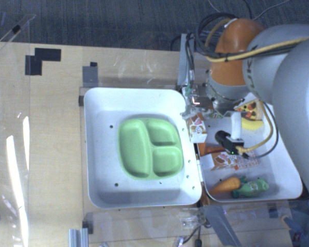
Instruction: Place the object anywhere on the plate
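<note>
gripper [196, 118]: clenched on a small carton [197, 128], over the rim between the bins
plate [150, 147]: green, three sections, in left bin [100, 184], left of the carton
right bin [291, 181]: carrot [226, 185] and green bottle [253, 187] at near edge

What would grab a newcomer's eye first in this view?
The bright green divided plate sits alone in the left bin. Next, the big grey arm with its orange band looms over the right bin, where a carrot and a green bottle lie near the front edge.
</note>
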Robot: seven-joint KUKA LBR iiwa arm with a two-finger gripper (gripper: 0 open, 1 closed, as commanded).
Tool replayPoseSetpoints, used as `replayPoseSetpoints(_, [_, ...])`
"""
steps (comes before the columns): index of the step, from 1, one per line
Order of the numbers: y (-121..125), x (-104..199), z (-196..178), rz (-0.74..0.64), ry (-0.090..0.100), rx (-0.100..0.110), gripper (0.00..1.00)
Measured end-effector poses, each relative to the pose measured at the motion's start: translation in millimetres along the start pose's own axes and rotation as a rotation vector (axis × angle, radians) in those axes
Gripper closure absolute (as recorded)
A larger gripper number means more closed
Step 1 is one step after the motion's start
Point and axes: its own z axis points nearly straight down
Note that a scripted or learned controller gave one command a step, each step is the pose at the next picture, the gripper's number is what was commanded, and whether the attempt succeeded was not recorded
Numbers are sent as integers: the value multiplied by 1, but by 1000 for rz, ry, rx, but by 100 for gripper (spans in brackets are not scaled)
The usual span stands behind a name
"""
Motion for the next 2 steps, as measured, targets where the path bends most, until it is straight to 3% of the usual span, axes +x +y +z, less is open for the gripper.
replayPoseSetpoints(1, [1,1,-12,-7,1,-4,100])
replayPoseSetpoints(2, [-16,-34,4,222,-3,9,100])
